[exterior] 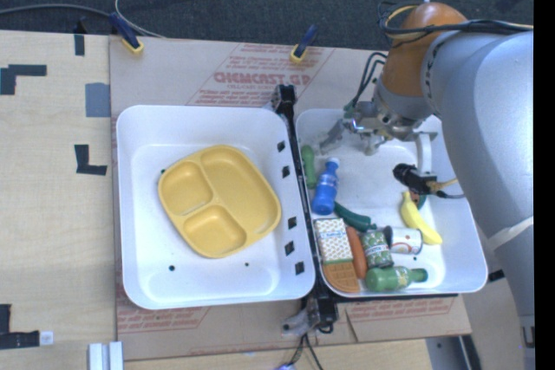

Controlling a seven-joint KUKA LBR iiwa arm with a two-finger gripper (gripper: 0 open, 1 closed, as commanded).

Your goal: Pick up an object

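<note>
I have the gripper (349, 145) hanging over the far half of the right bin (460, 251), its two metal fingers (332, 139) spread apart with nothing between them. The grey arm (486, 91) comes in from the right, and its orange band (425, 22) sits above the wrist.

Nothing is picked up; every object lies in a bin. The nearest one to the gripper is a blue bottle (323, 186), just below the left finger. It lies on the bin floor close to the wall shared with the other bin. A slim green item (308, 165) rests against that wall beside the bottle. It is too small for me to name.

Toward the near end I see a dark green piece (351, 217), then a patterned carton (331, 240) with an orange carrot (356, 249) touching its right side. A small can (377, 245) lies next to the carrot. A banana (419, 221) lies on the right side of the bin, and a green bottle (395, 277) lies on its side near the front rim.

The left bin (139, 186) holds a yellow divided plate (219, 199), set at an angle near the middle. Both bins sit on a cardboard sheet (251, 78) laid on the counter (52, 186).
</note>
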